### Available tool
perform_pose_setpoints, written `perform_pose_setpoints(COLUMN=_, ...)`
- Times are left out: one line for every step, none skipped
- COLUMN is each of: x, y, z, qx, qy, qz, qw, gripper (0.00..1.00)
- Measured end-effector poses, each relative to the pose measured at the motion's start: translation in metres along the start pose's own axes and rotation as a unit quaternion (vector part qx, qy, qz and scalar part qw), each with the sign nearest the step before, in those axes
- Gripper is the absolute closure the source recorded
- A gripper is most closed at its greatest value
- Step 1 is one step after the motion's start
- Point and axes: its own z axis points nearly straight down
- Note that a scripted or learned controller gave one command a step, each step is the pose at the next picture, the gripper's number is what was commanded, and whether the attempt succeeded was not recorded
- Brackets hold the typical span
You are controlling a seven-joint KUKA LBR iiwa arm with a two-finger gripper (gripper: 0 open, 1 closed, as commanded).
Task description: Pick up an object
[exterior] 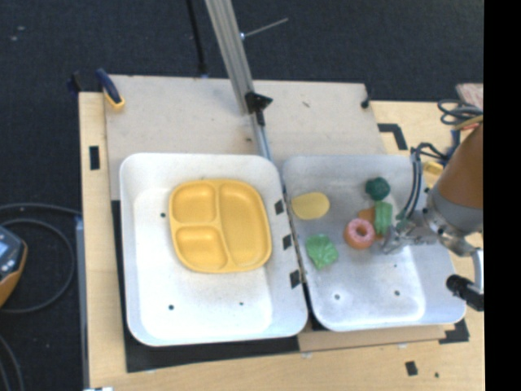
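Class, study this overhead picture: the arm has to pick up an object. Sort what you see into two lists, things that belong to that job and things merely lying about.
Belongs to the job:
gripper
right bin
pink ring
green block
dark green lump
yellow disc
light green piece

Lying about:
left bin
yellow divided plate
metal pole
black cable

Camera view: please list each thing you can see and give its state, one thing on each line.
Yellow tray: lies flat in the left bin, compartments bare.
Yellow disc: lies flat in the right bin.
Pink ring: lies flat.
Light green piece: lies loose, apart from the ring.
Dark green piece: rests near the far wall.
Green block: beside the gripper, grasp unclear.
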Motion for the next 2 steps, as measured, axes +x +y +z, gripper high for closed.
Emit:
perform_pose_setpoints(x=0.002, y=0.002, z=-0.064, qx=0.001, qy=-0.001, qz=-0.002, qw=1.0, gripper=1.0)
perform_pose_setpoints(x=-0.003, y=0.013, z=-0.123, qx=0.0, qy=-0.001, qz=-0.002, qw=1.0, gripper=1.0)
